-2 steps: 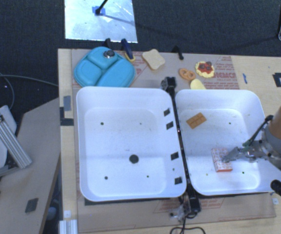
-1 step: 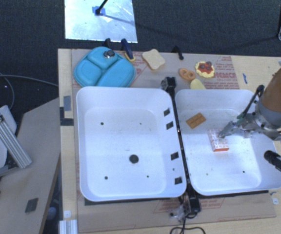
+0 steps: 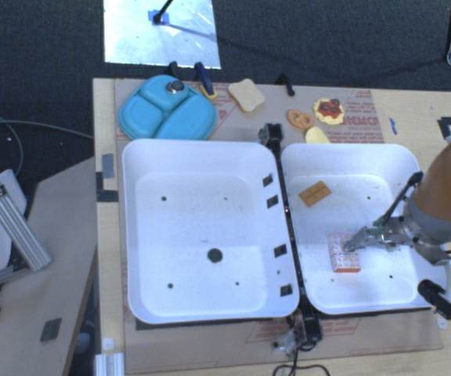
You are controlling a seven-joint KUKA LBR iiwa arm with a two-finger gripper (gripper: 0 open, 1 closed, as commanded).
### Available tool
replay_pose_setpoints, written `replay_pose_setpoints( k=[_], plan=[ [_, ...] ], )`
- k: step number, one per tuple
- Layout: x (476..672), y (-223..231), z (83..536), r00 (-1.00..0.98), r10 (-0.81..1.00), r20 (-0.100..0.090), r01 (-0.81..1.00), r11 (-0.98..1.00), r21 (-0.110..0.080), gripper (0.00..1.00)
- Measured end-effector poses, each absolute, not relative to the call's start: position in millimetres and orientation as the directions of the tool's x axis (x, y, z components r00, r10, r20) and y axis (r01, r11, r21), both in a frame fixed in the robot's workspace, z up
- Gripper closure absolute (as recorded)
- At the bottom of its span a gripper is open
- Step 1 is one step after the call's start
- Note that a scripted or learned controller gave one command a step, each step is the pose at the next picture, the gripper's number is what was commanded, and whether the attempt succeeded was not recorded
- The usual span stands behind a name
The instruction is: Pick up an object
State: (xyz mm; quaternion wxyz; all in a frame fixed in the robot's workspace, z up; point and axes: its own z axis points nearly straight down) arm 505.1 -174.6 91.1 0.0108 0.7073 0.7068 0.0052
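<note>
Boxed snack (image 3: 344,254) beneath slanted arm (image 3: 445,198)

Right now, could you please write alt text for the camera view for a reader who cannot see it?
The arm's end effector hovers low in the right bin, right beside a small red-and-white box; a tan cracker lies farther back. The left bin holds a dark round piece.

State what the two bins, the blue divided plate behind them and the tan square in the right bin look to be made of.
Left bin and right bin: likely moulded plastic, smooth white with rounded corners. Blue divided plate: probably plastic, uniform colour, soft sheen. Tan square: resembles a toy cracker, perhaps plastic or foam; too small to tell.
</note>
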Motion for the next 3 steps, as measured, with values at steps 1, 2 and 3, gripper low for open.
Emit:
replay_pose_setpoints(
  k=[1, 2, 3],
  plan=[
    [541.4, -208.7, 90.6, -0.004, 1.0, -0.005, 1.0, 0.004, 0.012, 0.0],
    [563.8, -171.7, 87.8, -0.006, 1.0, -0.007, 1.0, 0.006, 0.011, 0.0],
    [522.3, -113.4, 88.1, -0.006, 1.0, -0.006, 1.0, 0.006, 0.014, 0.0]
  ],
)
